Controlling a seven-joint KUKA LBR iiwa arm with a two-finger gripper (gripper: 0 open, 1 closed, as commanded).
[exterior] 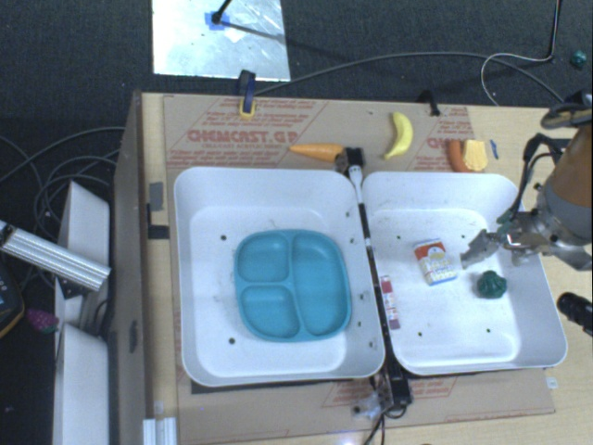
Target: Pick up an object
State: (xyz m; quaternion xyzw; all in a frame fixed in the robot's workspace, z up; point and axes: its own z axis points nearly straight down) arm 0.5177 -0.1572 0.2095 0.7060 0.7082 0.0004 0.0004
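A small carton [434, 260], white with a red and orange printed face, is seen lying flat on the floor of the right bin [463, 355], tilted slightly; its print is too small to be read. Just to its right the gripper [493, 249] is held low over the bin floor, one grey finger reaching toward the carton and another angled toward a dark green lump [491, 285] that lies near the bin's right side. The jaws are spread apart and nothing is held between them. A narrow red-and-white packet [389, 301] lies along the bin's left wall; its lettering cannot be made out.

In the left bin [208, 248] a blue divided plate [292, 283] with three compartments is set near the middle.

Behind the bins, on the brown board [269, 123], the red word "CHEMCAST" is printed, followed by letters resembling "GP". On this board a carrot [315, 151], a banana [399, 135] and an orange-and-yellow item [467, 155] are laid.
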